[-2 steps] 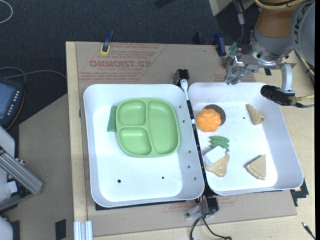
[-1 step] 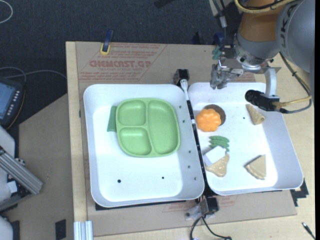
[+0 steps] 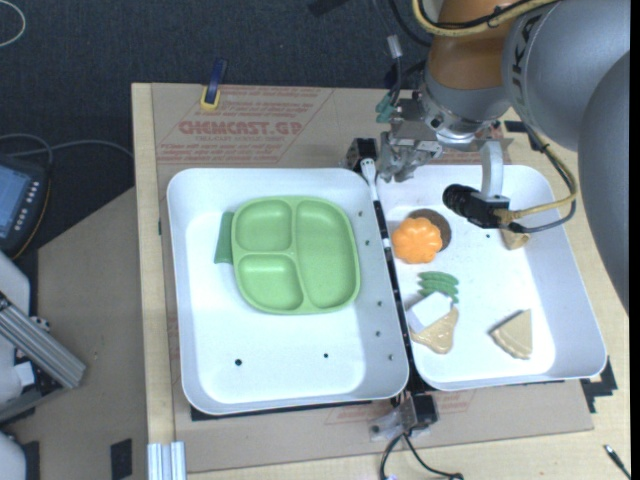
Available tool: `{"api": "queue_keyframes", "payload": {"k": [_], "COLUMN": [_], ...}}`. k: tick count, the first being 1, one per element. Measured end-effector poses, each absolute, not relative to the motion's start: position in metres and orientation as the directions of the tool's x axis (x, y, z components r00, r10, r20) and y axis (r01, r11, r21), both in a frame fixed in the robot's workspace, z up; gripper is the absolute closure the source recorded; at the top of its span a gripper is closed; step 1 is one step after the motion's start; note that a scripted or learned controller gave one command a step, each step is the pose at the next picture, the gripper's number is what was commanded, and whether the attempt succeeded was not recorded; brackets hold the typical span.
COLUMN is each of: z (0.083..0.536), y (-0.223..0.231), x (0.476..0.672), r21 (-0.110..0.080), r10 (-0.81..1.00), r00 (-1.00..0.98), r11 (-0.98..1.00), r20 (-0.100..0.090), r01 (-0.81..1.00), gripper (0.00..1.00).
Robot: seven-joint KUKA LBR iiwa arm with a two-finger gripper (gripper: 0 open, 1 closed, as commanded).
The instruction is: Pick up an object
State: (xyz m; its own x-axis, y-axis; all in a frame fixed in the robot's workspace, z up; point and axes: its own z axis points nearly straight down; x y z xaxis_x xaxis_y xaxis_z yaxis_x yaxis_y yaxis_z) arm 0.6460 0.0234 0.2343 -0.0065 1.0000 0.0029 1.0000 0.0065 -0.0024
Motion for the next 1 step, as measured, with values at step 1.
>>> {"api": "queue_keyframes", "payload": {"k": [1], "z": [0.2216], "y": [0.0542], "x": [0.6396], "r21": [-0.004], "r10": [1.0], "r00": [-0.004], "r11": [0.004], "r20": [0.001], "r01": [1.0], "gripper": [1.0]}}
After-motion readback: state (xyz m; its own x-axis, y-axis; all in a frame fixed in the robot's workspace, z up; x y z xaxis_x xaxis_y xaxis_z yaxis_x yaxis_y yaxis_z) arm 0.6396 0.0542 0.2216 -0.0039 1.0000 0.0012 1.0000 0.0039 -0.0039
